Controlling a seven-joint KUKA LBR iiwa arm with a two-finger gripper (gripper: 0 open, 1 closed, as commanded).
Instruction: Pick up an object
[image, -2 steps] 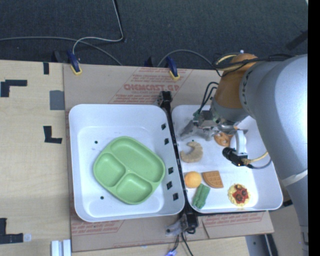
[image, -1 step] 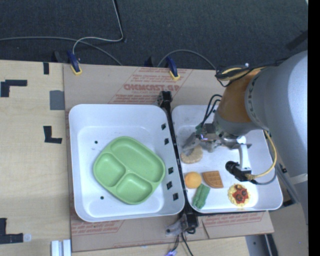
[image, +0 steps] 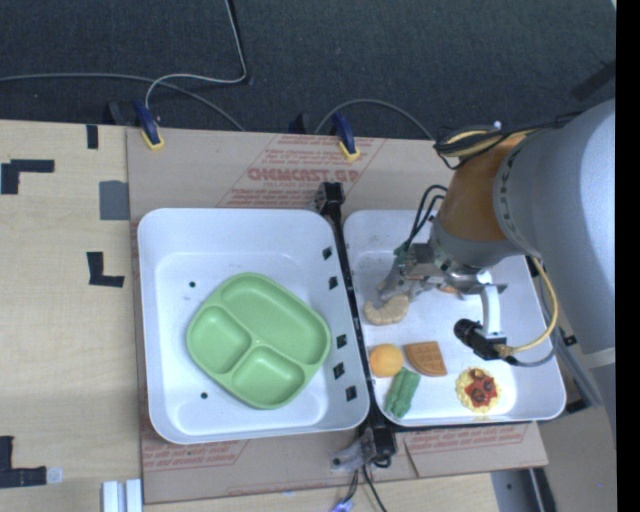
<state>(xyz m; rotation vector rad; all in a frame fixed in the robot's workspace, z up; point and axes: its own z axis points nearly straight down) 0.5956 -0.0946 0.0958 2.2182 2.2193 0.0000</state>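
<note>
The wooden desk (image: 60, 330) fills the frame below a dark strip of floor, with a sheet of printed brown cardboard (image: 290, 175) laid over its middle. On the cardboard sit two shallow white plastic bins side by side. The left bin (image: 165, 240) takes up the centre-left of the frame and carries a pale green three-compartment plastic plate (image: 258, 340), lying flat and slightly turned. The right bin (image: 545, 400) sits at centre-right.

The grey arm with the orange band (image: 520, 200) comes in from the upper right and leans down over the right bin. Its gripper (image: 400, 290) hangs at the upper left part of that bin, just over a flat beige cookie-like piece (image: 386, 311), the likeliest thing to be picked. The fingers appear to reach down to its upper edge, but from this slant I cannot tell how far apart they are, nor whether they have hold of anything.

Lower in the same bin lie a small orange round toy fruit (image: 385, 360), a tan toast-like slice (image: 425, 358) beside it, a green pickle-shaped piece (image: 402, 392) below them, and a small round toy pizza with red topping (image: 481, 389) at lower right.

The risk, as I judge it: the beige piece is thin and lies flat, so the fingers may close above it or only nudge it toward the bin's wall.
</note>
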